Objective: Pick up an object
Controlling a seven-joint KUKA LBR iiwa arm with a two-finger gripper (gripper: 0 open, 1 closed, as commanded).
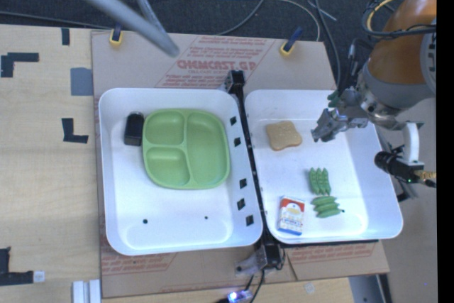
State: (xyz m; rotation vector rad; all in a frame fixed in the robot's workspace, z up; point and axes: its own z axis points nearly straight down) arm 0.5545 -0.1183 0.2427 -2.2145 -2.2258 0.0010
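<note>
The right bin (369, 174) holds a tan slice of toast (283, 135) near its far left. Two green pea-pod pieces (321, 190) lie toward its middle, and a small red and white carton (291, 215) rests near its front edge. My gripper (328, 127) hangs over the far right part of this bin, right of the toast and apart from it. Nothing shows between its fingers, and their spacing is too small and dark to read.
The left bin (120, 209) carries a green divided plate (186, 148) with a small black block (133, 129) at its left side. A black divider (242, 152) runs between the bins. Cables trail behind the bins.
</note>
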